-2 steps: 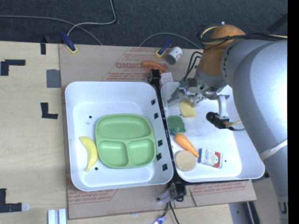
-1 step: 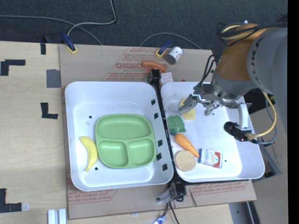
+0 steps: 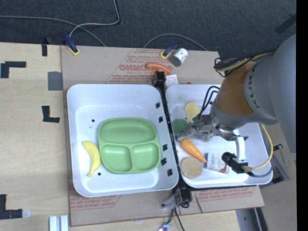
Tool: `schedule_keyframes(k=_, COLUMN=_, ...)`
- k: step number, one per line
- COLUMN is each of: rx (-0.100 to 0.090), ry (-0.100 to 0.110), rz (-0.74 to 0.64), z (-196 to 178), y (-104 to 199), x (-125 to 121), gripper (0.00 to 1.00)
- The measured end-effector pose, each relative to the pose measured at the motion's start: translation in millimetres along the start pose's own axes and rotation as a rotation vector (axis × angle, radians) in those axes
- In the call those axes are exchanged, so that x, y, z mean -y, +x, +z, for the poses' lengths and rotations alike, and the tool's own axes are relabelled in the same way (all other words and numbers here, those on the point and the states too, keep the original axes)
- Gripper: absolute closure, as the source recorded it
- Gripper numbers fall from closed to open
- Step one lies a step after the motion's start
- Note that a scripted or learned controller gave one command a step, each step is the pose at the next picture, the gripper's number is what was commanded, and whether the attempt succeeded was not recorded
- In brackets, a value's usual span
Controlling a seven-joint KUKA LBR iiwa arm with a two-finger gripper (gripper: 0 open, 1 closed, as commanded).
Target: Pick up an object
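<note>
The right bin (image 3: 250, 179) holds an orange carrot (image 3: 192, 149), a tan round disc (image 3: 191, 167), a pale yellow object (image 3: 192, 110), a green object (image 3: 181, 125) and a small white packet with red and blue print (image 3: 215, 161). My gripper (image 3: 200, 127) hangs low in this bin, just right of the green object and above the carrot. The wrist hides its fingers. In the left bin (image 3: 79, 100) lie a green divided plate (image 3: 129, 145) and a yellow banana (image 3: 92, 157).
The black clamp strip (image 3: 165, 124) marks where the two bins meet. Cables run across the bench behind the bins, near a small white cylinder (image 3: 178, 57) and an orange object (image 3: 158, 67). My arm covers the right bin's right half.
</note>
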State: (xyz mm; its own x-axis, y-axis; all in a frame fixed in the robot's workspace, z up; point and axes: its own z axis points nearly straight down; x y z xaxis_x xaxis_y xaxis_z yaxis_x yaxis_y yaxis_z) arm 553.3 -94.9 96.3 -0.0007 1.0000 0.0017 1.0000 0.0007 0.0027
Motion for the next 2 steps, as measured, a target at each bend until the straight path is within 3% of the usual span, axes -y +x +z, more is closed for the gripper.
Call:
schedule_keyframes(k=1, rx=0.002, ry=-0.003, rz=-0.002, z=10, y=-5, x=-74, gripper=0.0)
schedule_keyframes(k=2, rx=0.005, ry=0.006, rz=-0.001, z=11, y=-7, x=-114, gripper=0.0)
